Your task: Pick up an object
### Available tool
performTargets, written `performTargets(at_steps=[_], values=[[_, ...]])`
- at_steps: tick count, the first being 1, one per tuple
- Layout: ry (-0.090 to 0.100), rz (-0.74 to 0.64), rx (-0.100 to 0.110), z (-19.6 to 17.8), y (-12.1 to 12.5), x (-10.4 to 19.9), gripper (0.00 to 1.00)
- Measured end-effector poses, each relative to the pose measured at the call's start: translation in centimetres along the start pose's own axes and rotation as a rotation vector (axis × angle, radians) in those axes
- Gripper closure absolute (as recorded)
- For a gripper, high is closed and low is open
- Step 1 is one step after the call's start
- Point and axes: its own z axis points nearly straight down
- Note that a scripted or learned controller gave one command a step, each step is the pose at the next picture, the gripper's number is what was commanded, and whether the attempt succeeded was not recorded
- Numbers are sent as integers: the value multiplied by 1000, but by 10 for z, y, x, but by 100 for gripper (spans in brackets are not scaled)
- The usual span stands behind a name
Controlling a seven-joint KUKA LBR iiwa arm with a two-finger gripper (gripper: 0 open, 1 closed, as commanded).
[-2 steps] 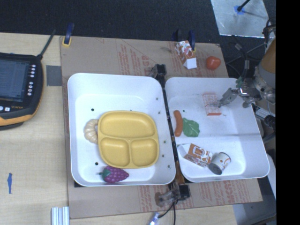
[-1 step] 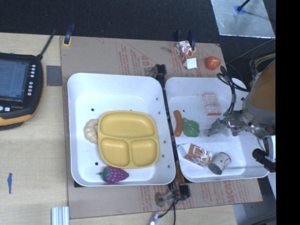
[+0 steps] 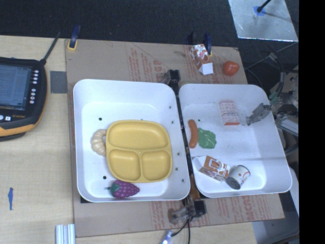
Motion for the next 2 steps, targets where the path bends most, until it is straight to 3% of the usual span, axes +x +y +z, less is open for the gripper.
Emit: performTargets(at_steps=[1,2], values=[[2,0,4,37,-76,13,0],[2,-2,5,97,-52,80,0]])
